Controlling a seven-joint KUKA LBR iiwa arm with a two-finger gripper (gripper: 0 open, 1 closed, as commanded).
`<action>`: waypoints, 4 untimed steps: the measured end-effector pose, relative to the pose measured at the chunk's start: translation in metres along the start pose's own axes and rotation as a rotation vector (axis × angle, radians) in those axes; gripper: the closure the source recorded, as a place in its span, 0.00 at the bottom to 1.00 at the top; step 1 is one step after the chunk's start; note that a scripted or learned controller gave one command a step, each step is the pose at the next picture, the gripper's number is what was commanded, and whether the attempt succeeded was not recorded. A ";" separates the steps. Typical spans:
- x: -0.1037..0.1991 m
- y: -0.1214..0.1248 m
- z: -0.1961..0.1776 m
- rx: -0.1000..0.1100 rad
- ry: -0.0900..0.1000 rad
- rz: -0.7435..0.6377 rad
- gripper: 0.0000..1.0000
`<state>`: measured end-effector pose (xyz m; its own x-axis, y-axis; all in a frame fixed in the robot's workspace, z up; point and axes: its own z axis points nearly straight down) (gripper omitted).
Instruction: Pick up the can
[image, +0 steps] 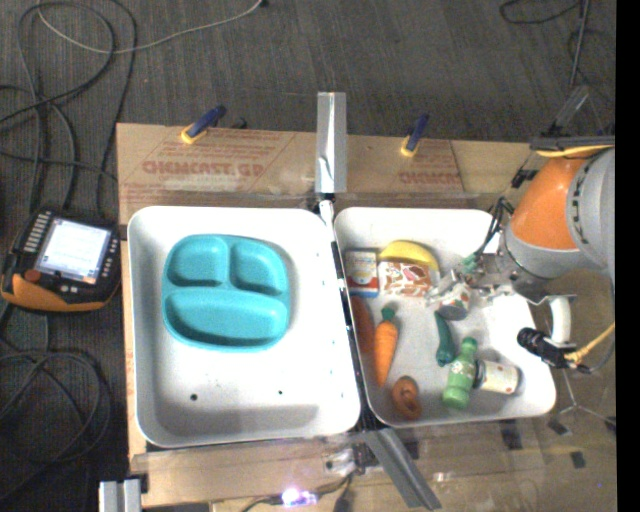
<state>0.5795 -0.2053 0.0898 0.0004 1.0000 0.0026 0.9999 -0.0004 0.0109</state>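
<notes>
Gripper (455, 296): hanging low in the right bin (420, 213), towards its far right part, at the end of the grey arm (555, 225) that is reaching in from the right. We cannot tell whether it is parted or closed; the metal at its tip is reading as one blurred cluster. We are seeing nothing gripped in it.

Just left of the gripper a red-and-white printed package (405, 281) is lying flat, with a banana (410, 252) touching its far edge. Just below the gripper a dark teal object (445, 342) is lying on the bin floor; we cannot identify it.

Can (361, 272): we are taking it to be the red-and-white labelled cylinder at the far left of the right bin, against the wall shared with the left bin (230, 400) and touching the package. The package is therefore sitting between gripper and can. We are judging the grasp as not yet made, since the gripper is apart from the can.

Nearer the camera: a carrot (385, 342) lying lengthwise, a green bottle (460, 376), and beside it a small white container (498, 378) on its side.

Judgement: the wall is blocking one side of the can and the package another, so a descent from above is looking like the likeliest approach. The crowding is risking a grasp on the package instead.

The left bin is holding a teal divided tray (227, 292). Both bins are resting on the cardboard-covered worktop (240, 165).
</notes>
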 end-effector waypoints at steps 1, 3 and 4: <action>0.039 -0.013 -0.100 0.012 -0.002 -0.068 0.00; 0.006 0.002 -0.023 0.017 -0.007 0.117 1.00; 0.038 0.047 -0.118 0.013 -0.009 0.293 1.00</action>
